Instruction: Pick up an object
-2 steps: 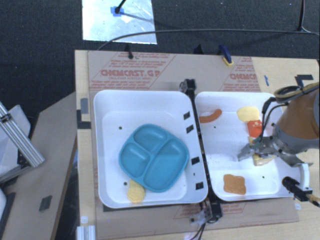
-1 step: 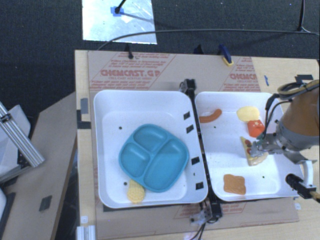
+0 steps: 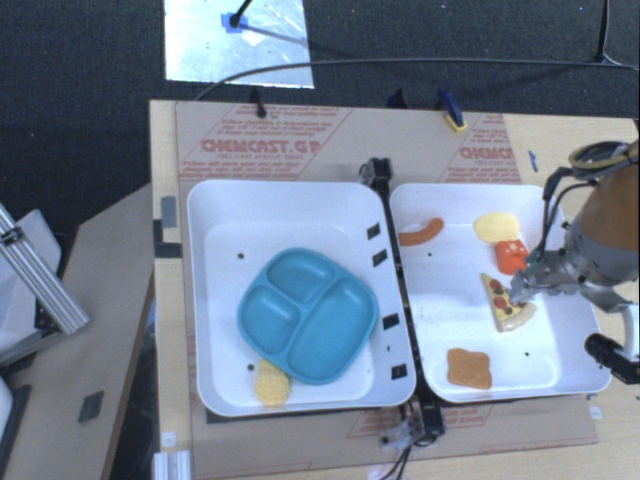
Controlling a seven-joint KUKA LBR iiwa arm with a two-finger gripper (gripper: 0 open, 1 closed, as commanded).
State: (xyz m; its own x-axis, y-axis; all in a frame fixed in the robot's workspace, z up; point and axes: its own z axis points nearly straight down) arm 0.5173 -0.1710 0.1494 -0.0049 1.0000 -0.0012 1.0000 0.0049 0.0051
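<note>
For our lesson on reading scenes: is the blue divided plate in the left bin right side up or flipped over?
Right side up. The blue divided plate shows its three hollow compartments facing the camera, lying flat in the left bin.

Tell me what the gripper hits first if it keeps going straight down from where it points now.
Most likely the pizza slice: the gripper points down at its upper edge in the right bin. Depth is unclear, so it may already be touching.
</note>
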